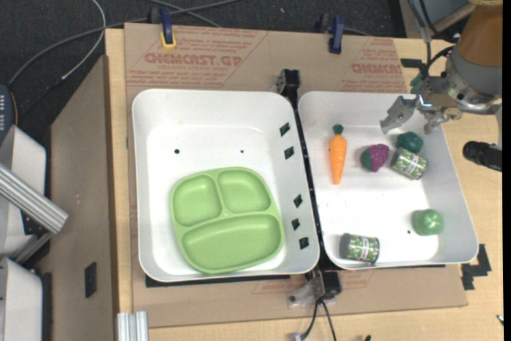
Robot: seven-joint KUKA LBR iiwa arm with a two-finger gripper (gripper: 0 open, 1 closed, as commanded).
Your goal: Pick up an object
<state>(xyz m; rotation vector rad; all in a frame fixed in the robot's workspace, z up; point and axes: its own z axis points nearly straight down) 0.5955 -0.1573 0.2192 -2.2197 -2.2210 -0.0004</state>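
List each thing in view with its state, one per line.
Gripper: over the right bin's far end, holding nothing visible.
Carrot: lying flat, right bin.
Purple item: resting beside the carrot.
Far can: on its side.
Near can: on its side.
Green ball: resting alone.
Green tray: flat in left bin.

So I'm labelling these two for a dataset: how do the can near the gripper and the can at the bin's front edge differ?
The upper can lies beside the purple toy, just below the gripper; the lower can lies alone at the right bin's front edge. The upper one's axis slants; the lower lies nearly level. Both are green-labelled, on their sides.
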